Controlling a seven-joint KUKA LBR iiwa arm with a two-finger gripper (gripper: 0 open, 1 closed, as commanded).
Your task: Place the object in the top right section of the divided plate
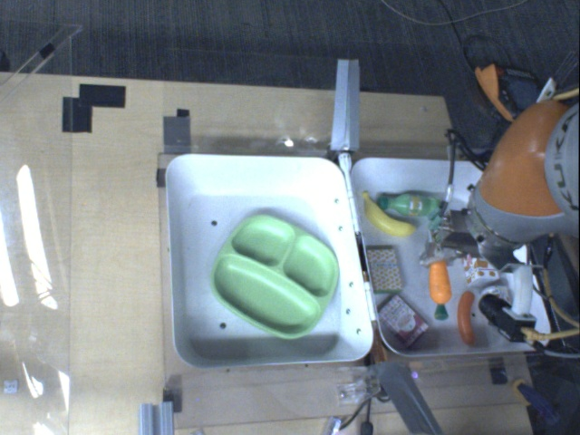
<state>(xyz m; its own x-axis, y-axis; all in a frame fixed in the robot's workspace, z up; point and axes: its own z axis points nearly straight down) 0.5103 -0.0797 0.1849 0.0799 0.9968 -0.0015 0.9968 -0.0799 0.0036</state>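
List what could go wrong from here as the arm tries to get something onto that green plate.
1. The right bin is crowded: the carrot, banana, green bottle and sausage lie close, so the gripper may nudge or grab the wrong one.
2. The divided plate sits turned at an angle, so its top right section could be misjudged.
3. The carry must cross the wall between the bins; a loose grip could drop the item there.

Bright, even overhead light falls on the bench, with glare streaks on a clear plastic sheet [36,234] at left and a hot spot on the left bin's [263,175] far rim. Shadows are soft; the picture is slightly blurred.
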